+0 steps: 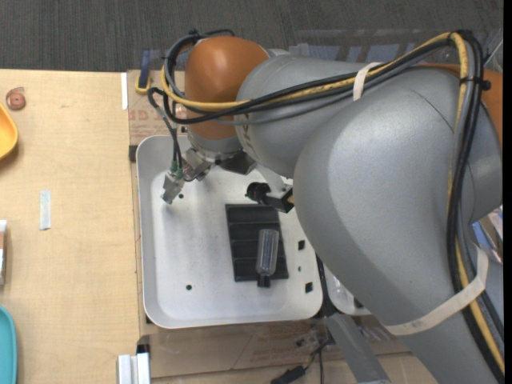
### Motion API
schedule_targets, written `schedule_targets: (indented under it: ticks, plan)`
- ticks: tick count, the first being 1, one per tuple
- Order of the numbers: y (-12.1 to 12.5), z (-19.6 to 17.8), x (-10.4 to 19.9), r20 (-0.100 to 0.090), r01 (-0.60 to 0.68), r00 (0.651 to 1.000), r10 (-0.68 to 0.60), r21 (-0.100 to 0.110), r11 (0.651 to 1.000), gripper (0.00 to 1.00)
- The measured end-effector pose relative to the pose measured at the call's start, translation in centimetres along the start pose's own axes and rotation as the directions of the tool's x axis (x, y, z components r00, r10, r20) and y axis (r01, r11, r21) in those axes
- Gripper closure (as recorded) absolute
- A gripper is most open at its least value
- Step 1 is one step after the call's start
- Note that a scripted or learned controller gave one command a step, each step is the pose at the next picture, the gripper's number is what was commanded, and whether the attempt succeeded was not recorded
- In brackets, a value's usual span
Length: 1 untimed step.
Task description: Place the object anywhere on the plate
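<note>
Tool (171,189) low over left bin (160,294), near its far-left corner; can't tell its state. Object (266,256), dark cylinder, lies on black ribbed plate (244,238) mid-bin, long axis running near-far, by plate's right edge.

The scene is evenly and fairly brightly lit from overhead, with soft, diffuse light. The grey arm (384,174) carries broad pale sheen across its curved shells, and the orange band (220,70) shows a mild highlight near its top. The white bin (172,294) reads bright without blown glare; the arm throws only a faint shadow on its floor. Focus is reasonably sharp at centre frame, while the arm at lower right looks slightly soft.
</note>
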<state>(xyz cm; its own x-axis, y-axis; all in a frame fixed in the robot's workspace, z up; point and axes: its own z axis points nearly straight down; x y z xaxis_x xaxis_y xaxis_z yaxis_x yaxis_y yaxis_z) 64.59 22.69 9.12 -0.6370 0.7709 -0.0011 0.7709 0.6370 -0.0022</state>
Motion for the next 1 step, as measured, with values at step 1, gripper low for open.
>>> schedule_targets:
  ticks: [1]
  plan:
    - [-7.46,-0.03,5.4,-0.001,0.285,0.959,-0.285,-0.001,0.959,0.0]
